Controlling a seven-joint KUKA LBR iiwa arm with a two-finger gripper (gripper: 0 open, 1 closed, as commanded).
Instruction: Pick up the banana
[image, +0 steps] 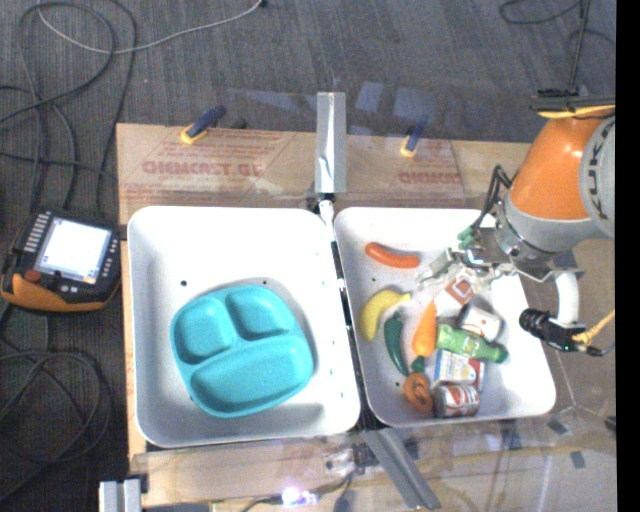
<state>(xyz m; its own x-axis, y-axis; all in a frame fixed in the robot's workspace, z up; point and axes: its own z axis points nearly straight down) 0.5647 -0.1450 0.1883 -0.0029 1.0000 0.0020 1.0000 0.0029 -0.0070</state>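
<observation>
The banana was found lying in the right bin, beside a green pepper. The claw was positioned nearby above it; its state could not be determined.

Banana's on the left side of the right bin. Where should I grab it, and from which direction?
Probably grip the banana across its thick middle, coming straight down from above. It lies flat and curved, its upper end toward the carrot. A dark green vegetable crowds its lower right, so favor closing across the upper-middle, where its sides look clearer.
</observation>
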